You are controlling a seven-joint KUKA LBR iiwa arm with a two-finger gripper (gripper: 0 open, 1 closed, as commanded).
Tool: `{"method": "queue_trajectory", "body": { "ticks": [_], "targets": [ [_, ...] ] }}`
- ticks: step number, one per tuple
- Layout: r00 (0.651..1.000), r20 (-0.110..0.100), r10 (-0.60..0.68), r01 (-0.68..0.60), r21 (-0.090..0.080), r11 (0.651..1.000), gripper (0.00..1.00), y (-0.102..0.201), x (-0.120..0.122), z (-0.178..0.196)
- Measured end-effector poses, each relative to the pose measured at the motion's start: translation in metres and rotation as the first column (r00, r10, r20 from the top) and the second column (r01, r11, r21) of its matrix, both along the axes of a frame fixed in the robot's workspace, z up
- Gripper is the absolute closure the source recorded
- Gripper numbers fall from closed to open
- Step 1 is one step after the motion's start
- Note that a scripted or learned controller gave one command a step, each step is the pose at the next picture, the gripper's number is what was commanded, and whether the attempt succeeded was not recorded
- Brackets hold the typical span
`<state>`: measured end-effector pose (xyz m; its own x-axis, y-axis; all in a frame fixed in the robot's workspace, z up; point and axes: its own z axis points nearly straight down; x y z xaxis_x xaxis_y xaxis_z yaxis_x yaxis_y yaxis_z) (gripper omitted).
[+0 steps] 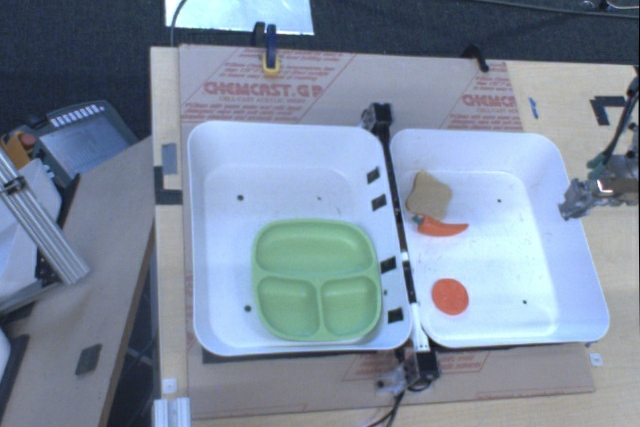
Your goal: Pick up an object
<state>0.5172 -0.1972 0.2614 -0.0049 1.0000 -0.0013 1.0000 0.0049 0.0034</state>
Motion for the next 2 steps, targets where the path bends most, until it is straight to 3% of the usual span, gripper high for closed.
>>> {"method": "queue_trajectory", "body": {
  "ticks": [2],
  "targets": [
    [1.0, -0.002, 0.004, -0.004, 0.003, 1.0, 1.0, 0.103, 0.029, -0.021]
  ]
}}
